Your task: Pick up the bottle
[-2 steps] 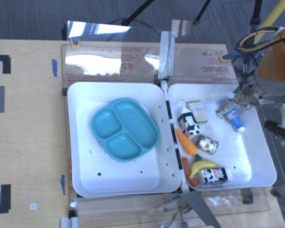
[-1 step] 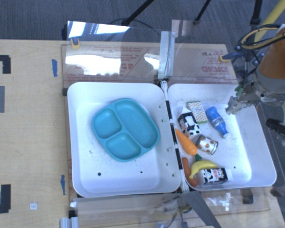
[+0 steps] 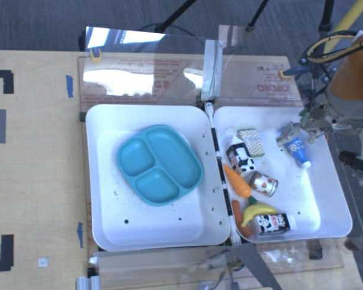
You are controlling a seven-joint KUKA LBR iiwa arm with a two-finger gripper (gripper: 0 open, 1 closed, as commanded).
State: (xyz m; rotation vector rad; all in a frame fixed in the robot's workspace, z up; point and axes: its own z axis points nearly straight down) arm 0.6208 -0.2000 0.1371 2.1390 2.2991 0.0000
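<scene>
Bottle [image 3: 297,150], blue with white cap end, lies tilted in right bin [image 3: 327,216] at about 1 o'clock of bin centre. End effector [image 3: 304,132] directly above and touching its upper end; grip state cannot tell. Can [image 3: 264,184], carrot [image 3: 238,181], banana [image 3: 258,211] at 7 o'clock from bottle. Blue divided plate [image 3: 160,164] in left bin [image 3: 109,216]

The grey two-finger gripper [image 3: 304,130] is hanging over the right white bin [image 3: 327,189], just above a blue and white plastic bottle [image 3: 297,150]; a turquoise divided plate [image 3: 160,164] is lying in the left white bin [image 3: 109,210].
</scene>
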